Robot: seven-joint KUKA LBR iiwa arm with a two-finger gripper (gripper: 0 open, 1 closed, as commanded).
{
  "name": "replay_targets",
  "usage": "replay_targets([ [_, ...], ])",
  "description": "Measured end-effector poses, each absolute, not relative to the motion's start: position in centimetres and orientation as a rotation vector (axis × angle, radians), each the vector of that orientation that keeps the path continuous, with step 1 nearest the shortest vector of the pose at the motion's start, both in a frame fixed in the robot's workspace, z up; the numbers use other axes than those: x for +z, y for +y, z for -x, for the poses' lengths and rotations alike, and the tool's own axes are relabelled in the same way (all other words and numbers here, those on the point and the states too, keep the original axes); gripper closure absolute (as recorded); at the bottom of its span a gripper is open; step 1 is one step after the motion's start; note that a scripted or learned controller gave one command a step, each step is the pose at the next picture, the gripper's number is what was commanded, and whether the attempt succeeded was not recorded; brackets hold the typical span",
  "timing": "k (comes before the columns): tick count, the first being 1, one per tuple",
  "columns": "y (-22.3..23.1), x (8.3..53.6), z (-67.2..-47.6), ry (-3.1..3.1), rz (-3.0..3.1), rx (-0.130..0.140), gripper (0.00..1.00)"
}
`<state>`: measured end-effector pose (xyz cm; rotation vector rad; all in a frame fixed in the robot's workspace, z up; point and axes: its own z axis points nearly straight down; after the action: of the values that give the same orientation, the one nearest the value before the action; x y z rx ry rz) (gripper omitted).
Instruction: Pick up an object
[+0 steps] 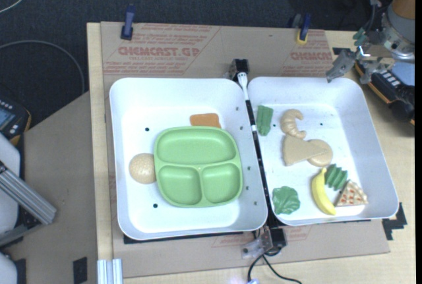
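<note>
Gripper [343,65] hovers over the right bin's [379,144] far corner, jaws apart and empty. Banana [322,194], pizza [351,195] and beans [335,176] lie crowded together near the front: a descent there may pinch two or slip.

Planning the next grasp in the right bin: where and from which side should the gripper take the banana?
Probably the banana at mid-length, from straight above, fingers closing across its narrow width. It lies flat and curved; the pizza slice and a green piece crowd its right side, leaving the middle freest.
</note>
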<state>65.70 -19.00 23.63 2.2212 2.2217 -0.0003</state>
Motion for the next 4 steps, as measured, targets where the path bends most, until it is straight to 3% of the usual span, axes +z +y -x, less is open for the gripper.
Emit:
replay_targets([
  [1,-18.8,9.6,-64.3,2.228,-2.229,-0.009,0.00],
  [2,-12.0,8.4,-58.8,2.231,-2.224,-0.004,0.00],
  [3,-12.3,8.4,-50.7,2.223,-2.230,-0.005,0.00],
  [4,-9.6,12.3,-47.8,2.226,-2.223,0.000,0.00],
])
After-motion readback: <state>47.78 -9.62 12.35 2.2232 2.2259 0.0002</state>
